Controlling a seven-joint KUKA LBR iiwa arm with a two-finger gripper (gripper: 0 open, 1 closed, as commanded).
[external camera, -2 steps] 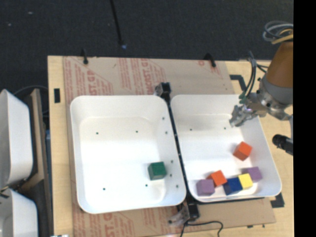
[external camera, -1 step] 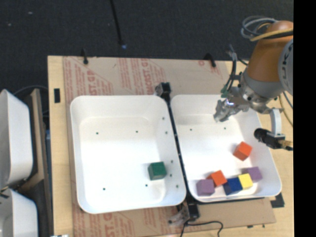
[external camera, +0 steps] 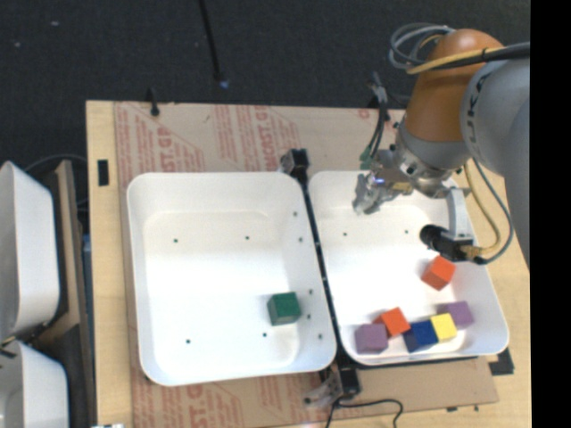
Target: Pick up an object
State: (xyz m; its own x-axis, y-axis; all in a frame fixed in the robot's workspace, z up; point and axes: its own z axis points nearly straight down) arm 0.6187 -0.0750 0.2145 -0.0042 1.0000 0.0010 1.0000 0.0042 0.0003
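My gripper (external camera: pixel 368 200) hangs over the back left part of the right bin (external camera: pixel 357 239), with nothing seen between its fingers. An orange cube (external camera: pixel 438 273) lies at that bin's right side, well to the right of the gripper. Along the front edge of the same bin sit a purple cube (external camera: pixel 371 337), another orange cube (external camera: pixel 393 321), a blue cube (external camera: pixel 417 335), a yellow cube (external camera: pixel 443 327) and a second purple cube (external camera: pixel 459 314). A green cube (external camera: pixel 284 308) rests in the left bin (external camera: pixel 178 212), near its front right.
The two bins meet at a dark divider rim (external camera: pixel 314 239). They stand on a cardboard sheet (external camera: pixel 214 136) over a wooden bench. A white container (external camera: pixel 22 239) stands at the far left.
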